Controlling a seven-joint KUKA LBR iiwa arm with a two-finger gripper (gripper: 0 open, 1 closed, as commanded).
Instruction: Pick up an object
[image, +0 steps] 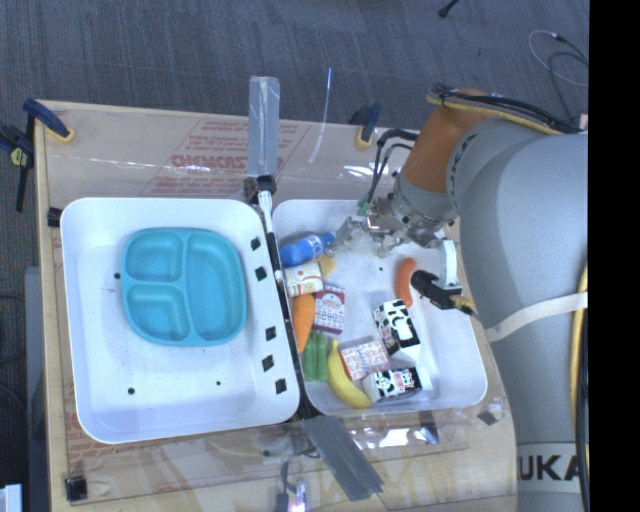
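My gripper (388, 236) hangs over the far part of the right bin (462, 352), below the grey wrist and the orange band. Most of it is hidden by the arm. A small orange carrot (404, 281) lies just in front of it, and a blue bottle (304, 247) lies to its left. Nearer the front lie a long carrot (303, 319), a green vegetable (316, 356), a banana (346, 386), two pink cartons (329, 309) (363, 358) and two black-and-white cartons (397, 325) (397, 382). I see nothing held.
The left bin (90, 380) holds a blue divided plate (185, 284). A ridge with black clips (272, 310) separates the two bins. The arm's grey body covers the right side of the bench. A clear tube (264, 120) stands behind the bins.
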